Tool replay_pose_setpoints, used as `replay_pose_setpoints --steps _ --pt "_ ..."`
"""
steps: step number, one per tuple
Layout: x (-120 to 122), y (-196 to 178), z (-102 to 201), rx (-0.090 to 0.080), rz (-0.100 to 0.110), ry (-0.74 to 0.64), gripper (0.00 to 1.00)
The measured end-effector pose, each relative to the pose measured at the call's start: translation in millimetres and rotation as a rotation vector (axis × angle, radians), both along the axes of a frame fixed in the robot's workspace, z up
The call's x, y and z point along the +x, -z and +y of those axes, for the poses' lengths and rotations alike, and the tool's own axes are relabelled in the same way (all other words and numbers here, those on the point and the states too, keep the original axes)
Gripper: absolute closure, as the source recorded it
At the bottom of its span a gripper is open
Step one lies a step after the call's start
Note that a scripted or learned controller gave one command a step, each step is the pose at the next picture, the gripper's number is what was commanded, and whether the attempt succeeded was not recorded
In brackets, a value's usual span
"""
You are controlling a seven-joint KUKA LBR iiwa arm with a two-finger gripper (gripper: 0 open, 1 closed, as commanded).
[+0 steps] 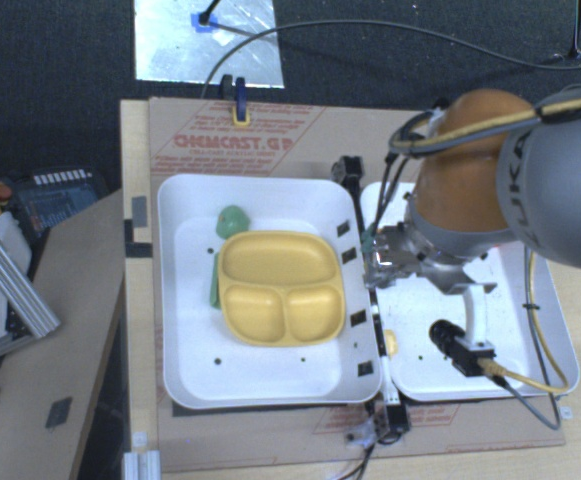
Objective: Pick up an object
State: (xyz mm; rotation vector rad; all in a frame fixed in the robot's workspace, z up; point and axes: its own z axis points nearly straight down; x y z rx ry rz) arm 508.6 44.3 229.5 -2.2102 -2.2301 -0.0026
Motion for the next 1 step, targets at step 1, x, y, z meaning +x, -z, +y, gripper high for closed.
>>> replay_pose_setpoints --steps 1 --pt "-11.7 -6.2 54.7 0.0 -0.001 -0.002 1.0"
